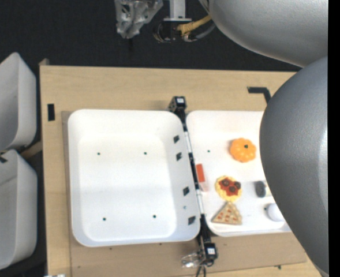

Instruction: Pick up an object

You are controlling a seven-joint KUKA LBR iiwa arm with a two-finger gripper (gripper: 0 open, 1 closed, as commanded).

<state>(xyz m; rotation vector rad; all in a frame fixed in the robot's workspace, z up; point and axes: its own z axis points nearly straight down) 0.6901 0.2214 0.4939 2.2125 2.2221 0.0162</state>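
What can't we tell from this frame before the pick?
- Right bin: its right part is hidden behind the grey arm in the camera view.
- White object: partly covered by the arm; identity unclear.
- Small dark object: too small to identify.
- Gripper: high against the dark background, blurred; finger state unreadable.
- Red item by the divider: too small to identify.

Pumpkin, pizza slice lie in right bin.

No text, label or number is legible.
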